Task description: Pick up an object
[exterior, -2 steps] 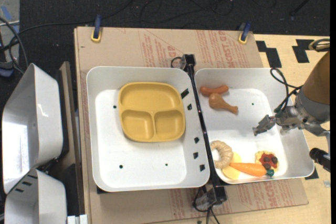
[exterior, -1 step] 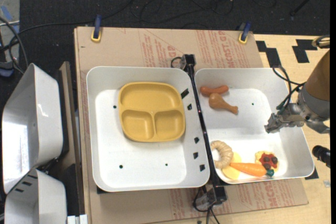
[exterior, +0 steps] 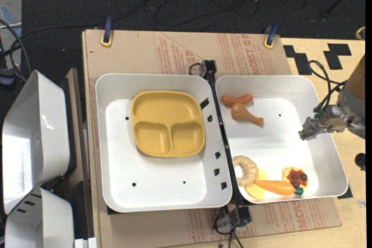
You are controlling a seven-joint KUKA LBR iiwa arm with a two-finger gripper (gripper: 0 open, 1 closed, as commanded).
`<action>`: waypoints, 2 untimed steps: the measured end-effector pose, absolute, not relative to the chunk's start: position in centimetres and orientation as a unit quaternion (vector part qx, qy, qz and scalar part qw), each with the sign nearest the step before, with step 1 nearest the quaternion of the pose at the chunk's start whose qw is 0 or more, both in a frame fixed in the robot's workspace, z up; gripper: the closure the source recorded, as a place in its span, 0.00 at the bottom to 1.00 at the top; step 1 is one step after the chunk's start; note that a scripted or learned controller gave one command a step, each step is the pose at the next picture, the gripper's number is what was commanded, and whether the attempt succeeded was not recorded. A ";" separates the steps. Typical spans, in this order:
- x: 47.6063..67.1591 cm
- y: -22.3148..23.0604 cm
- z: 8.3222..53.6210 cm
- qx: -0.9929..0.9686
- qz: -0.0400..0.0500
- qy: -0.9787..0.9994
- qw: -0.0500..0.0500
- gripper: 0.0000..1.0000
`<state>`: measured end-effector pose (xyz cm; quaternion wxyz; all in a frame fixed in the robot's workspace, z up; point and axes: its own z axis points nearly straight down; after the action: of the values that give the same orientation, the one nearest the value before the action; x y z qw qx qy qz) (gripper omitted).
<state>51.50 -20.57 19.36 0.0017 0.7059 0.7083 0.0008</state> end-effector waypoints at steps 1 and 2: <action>51.6 -20.6 21.8 0.706 0.001 0.708 0.002 1.00; 53.0 -14.9 21.0 0.704 0.000 0.710 0.000 1.00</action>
<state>53.03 -14.94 21.05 -0.0004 0.7044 0.7098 0.0005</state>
